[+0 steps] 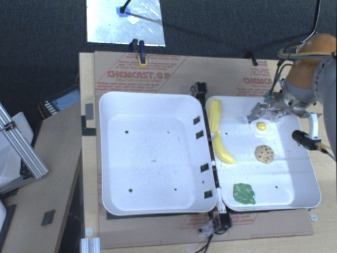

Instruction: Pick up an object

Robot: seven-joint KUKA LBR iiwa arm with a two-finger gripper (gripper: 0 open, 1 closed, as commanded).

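Observation:
The right bin (305, 194) holds a yellow banana (217, 133) along its left wall. A small fried-egg toy (261, 125) lies near the back, a round brown cookie (264, 154) near the middle, and a green leafy piece (244, 193) at the front. My gripper (266, 112) hangs over the back of this bin, just above and behind the fried-egg toy. The grey arm with its orange band (310, 67) rises behind it at the right. Nothing is visibly held.
The left bin (105, 141) sits beside the right one, with black clips (202, 152) along the shared wall. A black and white fitting (308, 136) hangs over the right bin's right rim. A shiny plate (125, 15) lies behind the bench.

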